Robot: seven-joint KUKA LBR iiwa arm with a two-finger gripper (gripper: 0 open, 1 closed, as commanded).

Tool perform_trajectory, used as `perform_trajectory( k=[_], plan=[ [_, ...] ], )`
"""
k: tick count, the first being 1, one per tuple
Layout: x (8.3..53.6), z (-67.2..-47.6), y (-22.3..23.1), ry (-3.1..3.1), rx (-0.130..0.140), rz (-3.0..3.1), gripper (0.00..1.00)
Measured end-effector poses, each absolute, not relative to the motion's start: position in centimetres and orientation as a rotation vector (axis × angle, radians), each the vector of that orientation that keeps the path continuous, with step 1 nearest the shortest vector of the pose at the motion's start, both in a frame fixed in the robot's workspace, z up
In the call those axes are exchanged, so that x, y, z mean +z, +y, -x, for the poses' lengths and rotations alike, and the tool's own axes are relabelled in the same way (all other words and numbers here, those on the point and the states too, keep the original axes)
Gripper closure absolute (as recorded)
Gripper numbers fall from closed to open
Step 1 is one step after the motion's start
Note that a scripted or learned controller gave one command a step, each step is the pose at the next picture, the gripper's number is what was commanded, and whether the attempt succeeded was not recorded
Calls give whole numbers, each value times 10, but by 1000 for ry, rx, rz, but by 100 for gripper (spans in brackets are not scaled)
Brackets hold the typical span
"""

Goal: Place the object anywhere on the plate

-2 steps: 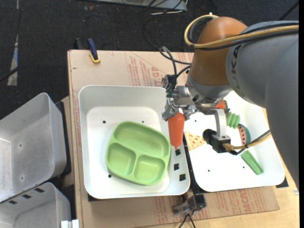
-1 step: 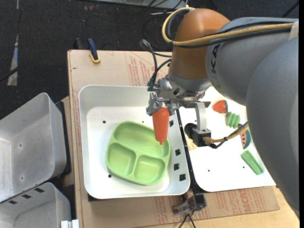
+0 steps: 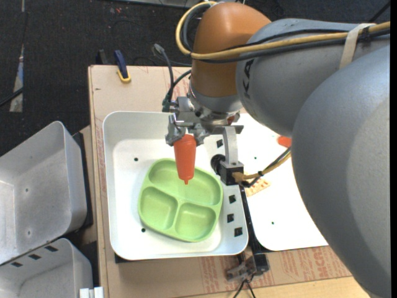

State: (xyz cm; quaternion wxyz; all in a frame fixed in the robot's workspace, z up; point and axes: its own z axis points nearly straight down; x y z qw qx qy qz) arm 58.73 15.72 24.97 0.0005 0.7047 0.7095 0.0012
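One arm point(image 3: 298, 85), grey w/ an orange band, reaches in from the right and hangs over the left of 2 white bins. Its one gripper point(image 3: 184, 143) sits above the bin's upper middle, fingers clamped on the top end of a single orange carrot point(image 3: 185, 158). Carrot hangs roughly upright, thick end up in the fingers, pointed tip down. The tip lies over the upper edge of the plate, approx where the big upper compartment meets the center divider; can't tell if the tip touches the plate or hovers just above it. One green plate point(image 3: 180, 200), w/ 3 compartments: 1 wide across the top, 2 smaller ones side by side below. It lies flat in the left bin point(image 3: 118, 166), toward the lower middle, tilted a bit in plan so its corners point diagonally. The right bin point(image 3: 291, 222) is mostly hidden under the arm; 1 small orange-red item point(image 3: 284, 141) shows at its upper part, just beside the arm's edge, too covered to identify. Both bins rest on 1 brown bench point(image 3: 99, 98). One blue-and-yellow clamp point(image 3: 123, 68) sits at the bench's top left edge. Left of the bench, 2 grey plastic tubs point(image 3: 37, 185), well apart from the bins.
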Motion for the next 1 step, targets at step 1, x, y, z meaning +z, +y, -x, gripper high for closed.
perform_trajectory(
  k=[1],
  plan=[
    [250,-587,154,2225,-1,-2217,0]
  ],
)
